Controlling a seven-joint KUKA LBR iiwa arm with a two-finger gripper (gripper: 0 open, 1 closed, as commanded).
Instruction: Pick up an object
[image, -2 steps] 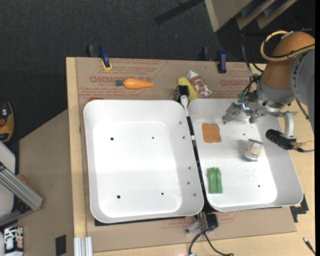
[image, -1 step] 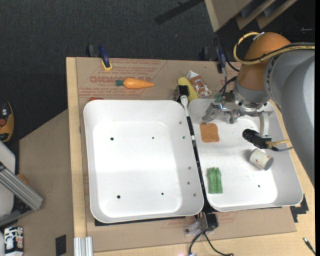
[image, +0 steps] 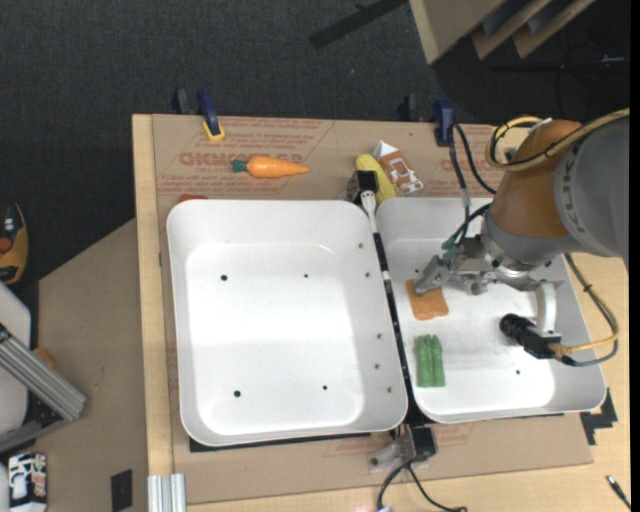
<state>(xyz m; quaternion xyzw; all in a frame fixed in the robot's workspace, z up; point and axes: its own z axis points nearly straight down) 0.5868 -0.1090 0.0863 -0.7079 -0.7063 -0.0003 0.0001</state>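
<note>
Gripper (image: 436, 283) hangs low in the right bin (image: 560, 395), its fingers spread, tips just above the orange block (image: 430, 304). That block lies directly below and touching close (left side of the bin); the green piece (image: 430, 360) sits nearer the front, long axis front-to-back.

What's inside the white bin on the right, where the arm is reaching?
In the right bin lie an orange piece and a green piece. The arm covers the bin's far corner, so anything beneath it stays hidden.
</note>
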